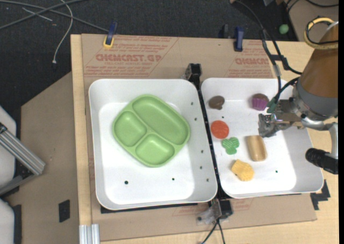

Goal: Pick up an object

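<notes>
Where the slanted overhead view begins at left, the brown cardboard-covered tabletop (80, 130) carries a shallow white plastic left bin (107, 184), and a light green three-compartment plastic tray (151, 130) lies flat near its middle. Just right of the divide sits the shallow white plastic right bin (290, 178), holding six small items, all apart from one another. A small brown rounded lump (216, 102) lies near the bin's upper left. Below it, a round orange-red piece (219, 129), then a small green leafy-shaped piece (230, 145). A lumpy yellow piece (243, 170) sits nearest the front rim. A tan cylindrical piece (256, 148) lies lengthwise mid-bin. A small purple rounded piece (259, 101) rests toward the back. Grey arm enters from right; its dark tool (267, 124) hangs between purple and tan pieces, nothing visibly between its fingers. Whether spread or pressed together, cannot tell.
</notes>
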{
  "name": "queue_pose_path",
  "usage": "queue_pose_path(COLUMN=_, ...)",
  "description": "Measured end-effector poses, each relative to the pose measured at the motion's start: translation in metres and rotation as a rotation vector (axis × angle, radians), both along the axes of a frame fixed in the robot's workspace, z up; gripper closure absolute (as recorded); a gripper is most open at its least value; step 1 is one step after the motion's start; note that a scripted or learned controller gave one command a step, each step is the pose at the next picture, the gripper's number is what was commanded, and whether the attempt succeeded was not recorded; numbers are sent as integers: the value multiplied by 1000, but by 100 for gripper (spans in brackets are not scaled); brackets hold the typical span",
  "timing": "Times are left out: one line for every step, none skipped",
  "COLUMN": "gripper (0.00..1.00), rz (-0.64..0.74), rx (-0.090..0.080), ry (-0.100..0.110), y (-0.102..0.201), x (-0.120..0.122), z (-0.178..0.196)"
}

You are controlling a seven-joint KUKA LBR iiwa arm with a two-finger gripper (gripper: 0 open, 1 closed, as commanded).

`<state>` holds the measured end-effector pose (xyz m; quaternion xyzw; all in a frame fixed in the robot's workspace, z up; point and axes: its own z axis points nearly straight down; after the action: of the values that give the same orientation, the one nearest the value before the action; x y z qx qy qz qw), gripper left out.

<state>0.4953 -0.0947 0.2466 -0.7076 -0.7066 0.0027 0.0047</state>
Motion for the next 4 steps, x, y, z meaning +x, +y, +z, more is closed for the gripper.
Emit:
queue_pose_path(gripper=0, rz=2, rx=-1, ry=-9, y=0, x=2, z=4)
queue_pose_path(gripper=0, rz=1, rx=-1, ry=-4, y=4, x=-2, z=-39)
queue_pose_path(gripper=0, rz=0, rx=-1, ry=-3, y=-5, x=-1, z=-86)
queue_pose_path(gripper=0, rz=1, rx=1, ry=-1, y=1, x=-8, z=-147)
